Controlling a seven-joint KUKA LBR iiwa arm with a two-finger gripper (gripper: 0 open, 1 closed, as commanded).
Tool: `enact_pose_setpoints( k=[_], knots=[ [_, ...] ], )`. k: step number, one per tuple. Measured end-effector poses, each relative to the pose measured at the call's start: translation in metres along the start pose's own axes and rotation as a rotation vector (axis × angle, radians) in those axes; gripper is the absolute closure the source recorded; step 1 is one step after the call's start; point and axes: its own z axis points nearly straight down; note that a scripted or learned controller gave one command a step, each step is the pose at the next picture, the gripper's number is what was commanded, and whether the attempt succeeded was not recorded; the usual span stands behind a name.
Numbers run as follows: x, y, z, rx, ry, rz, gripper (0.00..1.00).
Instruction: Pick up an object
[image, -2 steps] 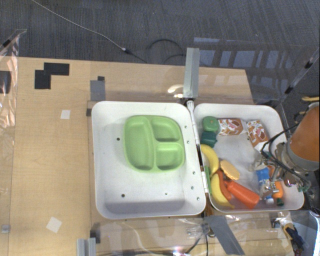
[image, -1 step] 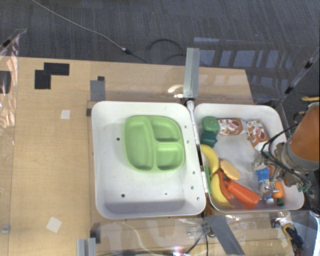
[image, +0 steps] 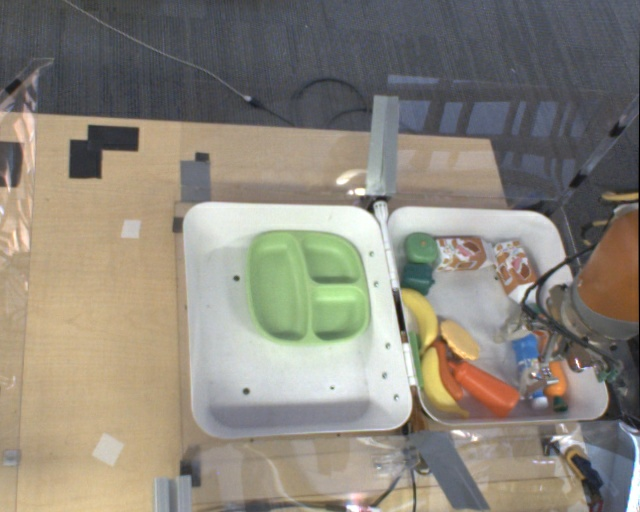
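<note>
Hovering low in the right bin, the end effector was seen beside a blue item; grip state undeterminable. A centred, vertical descent was judged advisable.

the right bin holds a pile of toy food. two yellow bananas lie along its left wall. an orange carrot lies flat near the front. a green block and two snack packets sit at the back.
</note>
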Motion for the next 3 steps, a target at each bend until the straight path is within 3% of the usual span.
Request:
enact_pose_setpoints(
  k=[3],
  knots=[
    [-0.0080, -0.0022, 0.0004, -0.001, 0.003, -0.252, 0.00]
  ],
)
